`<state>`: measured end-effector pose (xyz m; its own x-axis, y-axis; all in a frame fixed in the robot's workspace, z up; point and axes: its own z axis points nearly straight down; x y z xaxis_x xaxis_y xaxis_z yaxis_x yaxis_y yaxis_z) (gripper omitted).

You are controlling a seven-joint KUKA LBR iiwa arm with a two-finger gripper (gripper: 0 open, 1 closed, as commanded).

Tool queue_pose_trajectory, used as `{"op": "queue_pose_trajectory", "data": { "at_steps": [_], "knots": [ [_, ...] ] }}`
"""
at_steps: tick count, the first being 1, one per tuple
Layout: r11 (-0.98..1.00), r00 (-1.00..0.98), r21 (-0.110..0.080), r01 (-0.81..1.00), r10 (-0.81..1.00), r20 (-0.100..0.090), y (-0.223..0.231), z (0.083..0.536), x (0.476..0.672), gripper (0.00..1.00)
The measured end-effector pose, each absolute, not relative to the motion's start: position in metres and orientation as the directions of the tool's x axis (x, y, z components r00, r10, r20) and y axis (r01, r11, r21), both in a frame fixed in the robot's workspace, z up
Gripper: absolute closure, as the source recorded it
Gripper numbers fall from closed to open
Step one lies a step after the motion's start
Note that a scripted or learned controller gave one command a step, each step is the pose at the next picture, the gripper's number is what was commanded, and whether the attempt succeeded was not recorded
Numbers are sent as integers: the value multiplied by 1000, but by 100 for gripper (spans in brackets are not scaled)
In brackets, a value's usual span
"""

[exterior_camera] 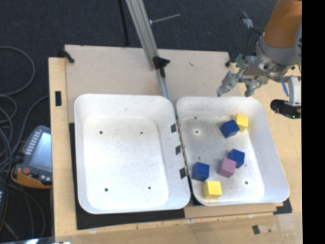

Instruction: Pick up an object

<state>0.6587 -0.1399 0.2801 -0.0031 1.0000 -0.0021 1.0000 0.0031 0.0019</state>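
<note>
Well below the open gripper [237, 86] lie blocks [229, 128].

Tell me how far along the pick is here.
Nothing looks picked yet. The tool sits open above the far rim of the right bin, with nothing between its fingers. Six blocks lie in that bin, among them a pink block. Descending, closing on one and lifting all remain.

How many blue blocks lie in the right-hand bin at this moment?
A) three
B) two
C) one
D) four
A: three blue blocks lie in the right bin: one beside the upper yellow block, one by the purple block, one near the divider.
</note>
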Motion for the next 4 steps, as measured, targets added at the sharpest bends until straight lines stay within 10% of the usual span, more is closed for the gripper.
{"op": "queue_pose_trajectory", "data": {
  "at_steps": [1,2,3,4],
  "knots": [
    [-4,4,-6,1000,1000,-2,-211,133,617,0],
    [3,-3,4,1000,1000,-2,-202,96,656,0],
    [3,-3,6,1000,1000,-4,-204,110,656,100],
    [6,-6,12,1000,1000,-4,-135,102,654,100]
  ]
}}
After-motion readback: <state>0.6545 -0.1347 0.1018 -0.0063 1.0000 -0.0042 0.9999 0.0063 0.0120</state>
